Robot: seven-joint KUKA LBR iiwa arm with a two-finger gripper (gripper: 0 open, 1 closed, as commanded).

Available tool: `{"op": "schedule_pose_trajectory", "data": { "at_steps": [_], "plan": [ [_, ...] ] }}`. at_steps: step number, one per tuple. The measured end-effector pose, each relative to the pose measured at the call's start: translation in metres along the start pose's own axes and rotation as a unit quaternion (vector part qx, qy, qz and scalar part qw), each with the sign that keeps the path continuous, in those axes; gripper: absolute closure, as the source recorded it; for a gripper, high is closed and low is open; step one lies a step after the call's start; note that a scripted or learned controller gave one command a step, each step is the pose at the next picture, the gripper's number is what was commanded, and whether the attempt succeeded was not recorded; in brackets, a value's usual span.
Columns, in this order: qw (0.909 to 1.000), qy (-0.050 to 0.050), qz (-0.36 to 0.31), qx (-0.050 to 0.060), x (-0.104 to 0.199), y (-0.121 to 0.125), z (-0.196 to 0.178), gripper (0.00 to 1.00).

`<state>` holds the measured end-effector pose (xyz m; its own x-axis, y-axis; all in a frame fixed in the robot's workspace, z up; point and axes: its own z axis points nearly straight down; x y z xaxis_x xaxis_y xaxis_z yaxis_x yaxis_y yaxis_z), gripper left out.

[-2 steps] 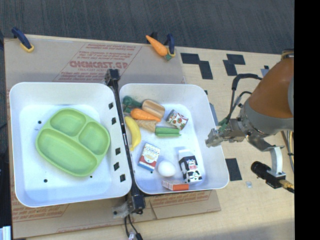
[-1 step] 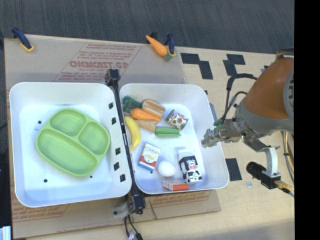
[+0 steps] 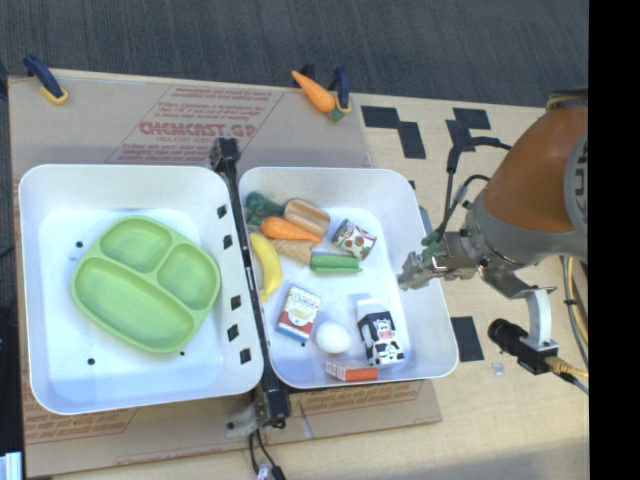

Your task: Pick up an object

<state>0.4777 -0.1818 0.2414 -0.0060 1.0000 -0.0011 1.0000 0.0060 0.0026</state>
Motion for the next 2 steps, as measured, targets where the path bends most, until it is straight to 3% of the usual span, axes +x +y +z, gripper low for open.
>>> {"op": "schedule_pose_trajectory", "data": {
  "at_steps": [2],
  "plan": [
    [1.0, 0.0, 0.001, 0.002, -0.029, -0.001, 0.022, 1.0]
  ]
}}
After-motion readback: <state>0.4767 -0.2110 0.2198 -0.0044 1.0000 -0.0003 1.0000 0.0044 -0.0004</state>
